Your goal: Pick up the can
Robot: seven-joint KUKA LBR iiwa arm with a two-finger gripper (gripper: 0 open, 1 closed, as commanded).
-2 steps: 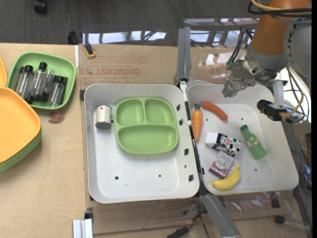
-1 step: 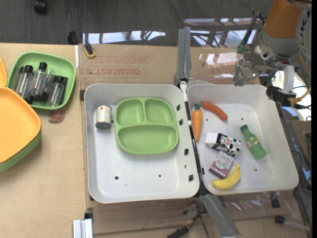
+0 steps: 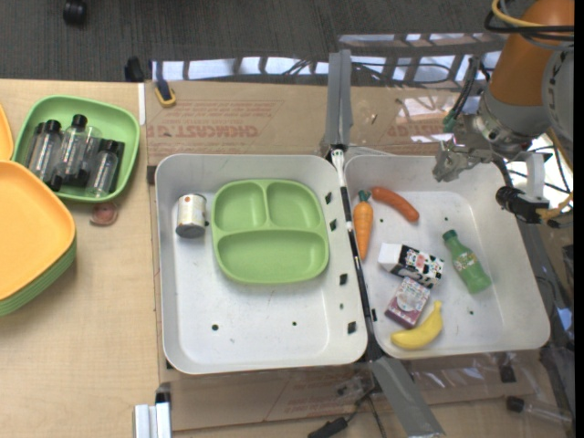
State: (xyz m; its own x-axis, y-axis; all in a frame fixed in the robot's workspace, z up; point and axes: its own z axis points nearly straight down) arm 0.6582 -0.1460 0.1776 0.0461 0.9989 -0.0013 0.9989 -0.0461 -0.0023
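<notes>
The can (image 3: 191, 215) is a small silver tin lying on its side in the left bin (image 3: 265, 336), just left of the green divided plate (image 3: 270, 230). My gripper (image 3: 453, 163) hangs over the far edge of the right bin (image 3: 511, 327), well to the right of the can and apart from it. Nothing shows between its fingers.
The right bin holds a carrot (image 3: 363, 224), a red sausage (image 3: 395, 203), a green bottle (image 3: 466, 261), a banana (image 3: 420, 328) and two small packets (image 3: 411, 265). A green tray of vials (image 3: 76, 149) and orange plates (image 3: 32, 245) sit on the bench at left.
</notes>
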